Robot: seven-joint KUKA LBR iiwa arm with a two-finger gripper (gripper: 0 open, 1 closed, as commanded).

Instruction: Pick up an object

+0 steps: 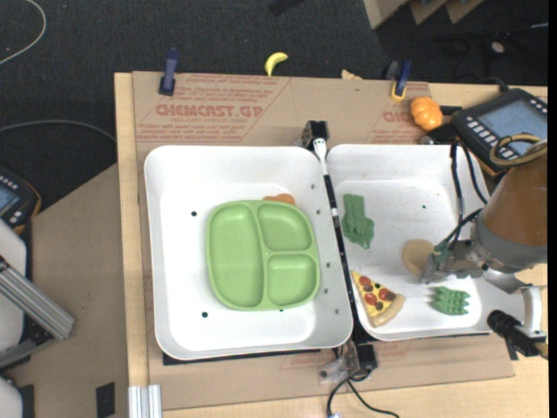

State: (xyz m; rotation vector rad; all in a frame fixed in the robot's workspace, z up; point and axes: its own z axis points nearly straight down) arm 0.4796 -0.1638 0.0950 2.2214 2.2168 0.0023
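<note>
My gripper (438, 266) hangs low over the right bin (392, 168), near its right side. It sits right beside a tan round piece (415, 253), touching or just over that piece's right edge. A green ridged toy (450, 300) lies just below the gripper. A pizza slice toy (377, 297) rests at the bin's front left corner. A darker green leafy toy (357, 220) lies along the bin's left wall. The arm's orange band (522, 212) covers the bin's right edge.
The left bin (174, 233) holds a light green divided plate (261, 255) with a small orange thing (278, 199) peeking out behind it. Behind the bins lie an orange toy (426, 111), a yellow banana (275, 62) and two blue clamps (168, 72). A handheld controller (505, 124) sits at the far right.
</note>
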